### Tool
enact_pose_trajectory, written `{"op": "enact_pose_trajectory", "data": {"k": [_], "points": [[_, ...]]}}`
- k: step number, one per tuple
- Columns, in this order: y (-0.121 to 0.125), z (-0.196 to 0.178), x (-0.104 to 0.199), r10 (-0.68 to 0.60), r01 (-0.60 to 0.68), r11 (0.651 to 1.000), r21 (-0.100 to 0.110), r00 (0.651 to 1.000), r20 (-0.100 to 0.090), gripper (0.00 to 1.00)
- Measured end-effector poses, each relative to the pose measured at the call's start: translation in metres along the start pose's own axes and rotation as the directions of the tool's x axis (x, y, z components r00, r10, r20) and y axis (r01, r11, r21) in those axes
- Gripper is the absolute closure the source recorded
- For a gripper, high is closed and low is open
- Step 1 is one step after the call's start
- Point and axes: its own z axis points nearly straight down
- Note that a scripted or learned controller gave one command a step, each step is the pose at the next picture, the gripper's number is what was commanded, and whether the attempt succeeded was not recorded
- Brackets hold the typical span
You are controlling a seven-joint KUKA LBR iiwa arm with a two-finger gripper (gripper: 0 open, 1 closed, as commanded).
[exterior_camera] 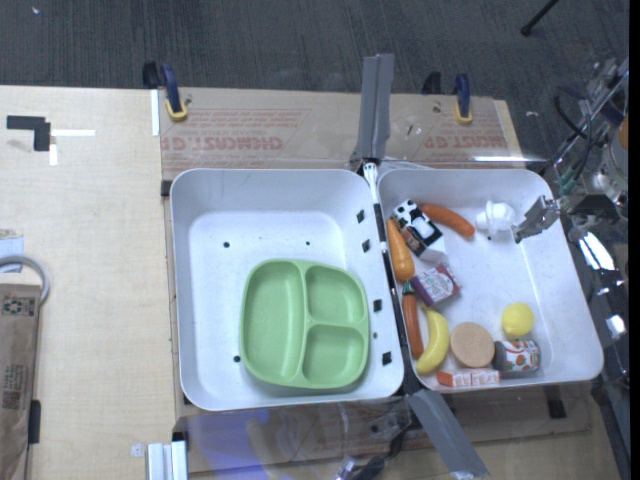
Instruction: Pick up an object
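Gripper [530, 220] sits at the right bin's [560, 268] far right rim, low and angled in toward a small white thing [497, 214] in the upper corner. Honestly can't tell if it's released or clenched, it's just a dark wedge from this angle, and nothing visibly sits in it. My guess is it's lining up on that white thing since it's the closest target, but that's a guess.

Moving out from there: an orange carrot [448, 218] lies just left of the white thing, with a black-and-white cow toy [415, 224] touching its near end. A second carrot [400, 252] hugs the bin's left wall. Below that is a purple packet [436, 285], then a banana [433, 340] curled along the left side next to a red stick. A tan disc [472, 346], a lemon [517, 320] and a small can [520, 357] bunch up along the front edge, probably just where things slid when dumped in.

Left bin [200, 268] holds a green divided plate [304, 323], lying flat near the front. Both bins rest on a cardboard sheet [250, 133] clamped down to the tabletop [80, 228], presumably to stop shifting.
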Motion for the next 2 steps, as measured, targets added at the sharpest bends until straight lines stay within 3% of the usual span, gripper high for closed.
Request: {"op": "enact_pose_trajectory", "data": {"k": [1,2], "points": [[-0.047,-0.142,0.018,0.046,-0.046,0.999,-0.003,0.999,0.002,0.0],[-0.007,-0.045,0.102,0.015,-0.015,1.0,0.0,1.0,0.001,0.0]]}}
